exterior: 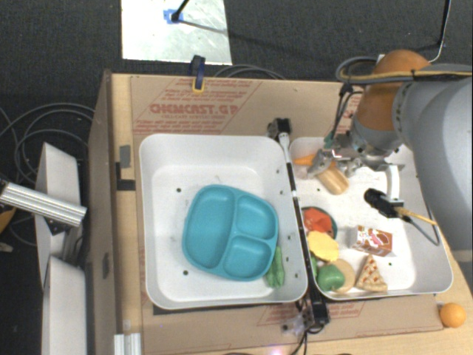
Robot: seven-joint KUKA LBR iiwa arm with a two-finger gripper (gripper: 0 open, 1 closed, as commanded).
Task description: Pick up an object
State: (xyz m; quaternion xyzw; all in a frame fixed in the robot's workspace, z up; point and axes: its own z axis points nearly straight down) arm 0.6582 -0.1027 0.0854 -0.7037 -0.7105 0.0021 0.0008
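landmark for these notes: the blue plate [230, 231], three compartments, lying flat in the left bin [170, 161].

- gripper [337, 164] hangs over the right bin [423, 261], to the right of the plate and further up the view, near that bin's far end. the arm comes in from the right.
- i cannot tell the claw's state from here, spread or pressed together; the wrist hardware covers it.
- tan cylinder [334, 180]: lies tilted just under the gripper, touching it or very nearly so. right of the plate, a little above its top edge. i cannot tell whether it is being pinched or is lying on the bin floor.
- small orange bit [304, 161] between the plate and the gripper, close to the wall between the bins.
- green piece [276, 267] against the plate's lower right rim, in the left bin.
- red piece [318, 218] just right of the plate, across the wall; yellow piece [323, 245] below it; green pepper toy [331, 276] lower again.
- pizza slice [372, 274] and red and white packet [374, 239] further right of the plate.
- orange ball [452, 315] outside both bins, far right and lower than the plate.
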